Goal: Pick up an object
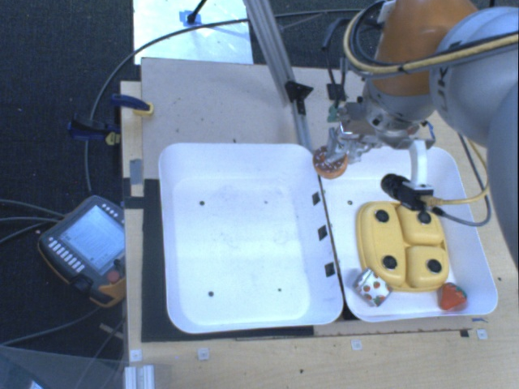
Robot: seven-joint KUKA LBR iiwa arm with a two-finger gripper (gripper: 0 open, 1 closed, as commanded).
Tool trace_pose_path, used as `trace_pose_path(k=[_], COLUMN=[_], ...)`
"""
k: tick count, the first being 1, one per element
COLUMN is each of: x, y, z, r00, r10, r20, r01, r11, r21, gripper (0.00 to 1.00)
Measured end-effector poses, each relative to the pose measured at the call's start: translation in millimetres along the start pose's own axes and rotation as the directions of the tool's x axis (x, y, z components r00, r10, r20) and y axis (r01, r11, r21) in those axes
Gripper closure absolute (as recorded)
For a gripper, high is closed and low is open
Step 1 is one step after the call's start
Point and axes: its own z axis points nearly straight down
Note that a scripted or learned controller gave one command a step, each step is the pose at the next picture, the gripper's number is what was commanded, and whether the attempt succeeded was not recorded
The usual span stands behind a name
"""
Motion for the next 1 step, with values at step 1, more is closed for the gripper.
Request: trace_pose_path(k=[1], x=[56.6], y=[9.8], z=[4.7], r00=[1.0], r10=[-0.002], r20=[-0.001], r01=[0.002], r11=[1.0], r21=[-0.002], gripper=[1.0])
